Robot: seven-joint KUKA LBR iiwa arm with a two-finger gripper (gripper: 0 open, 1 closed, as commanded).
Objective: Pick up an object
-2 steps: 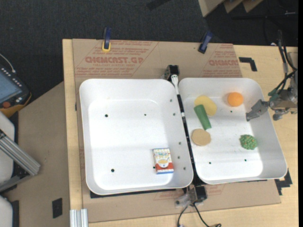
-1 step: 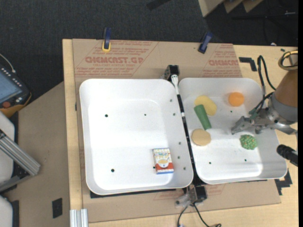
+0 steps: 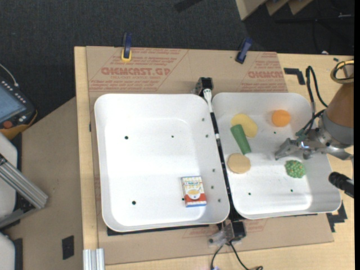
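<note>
The grey arm with its orange band (image 3: 341,108) reaches in from the right over the right-hand shallow white bin (image 3: 264,204), and its hand (image 3: 292,149) hangs low above the bin floor, just left of and slightly beyond a bumpy green ball-like object (image 3: 295,168). That placement reads as an approach to the nearest loose thing, since the green ball lies just beside the fingertips while the others are farther left. From this slanted look down, dark metal prongs spread toward the left, but whether they are apart or closed I cannot tell; nothing is visibly between them.

The other candidates cluster in the far-left part of the same bin: a small orange sphere (image 3: 280,117), a pale yellow rounded lump (image 3: 244,124), a green cylinder (image 3: 241,138) lying slantwise against that lump, and a tan flat disc (image 3: 239,163) just near of the cylinder's lower end. The left-hand white bin (image 3: 112,151) holds a small printed carton (image 3: 193,191) in its near right corner (its label is too small to read).

Both bins sit on a cardboard-covered table (image 3: 169,66). The arm's upper part is cut off at the right edge, and the wrist hides some of the bin's right rim.
</note>
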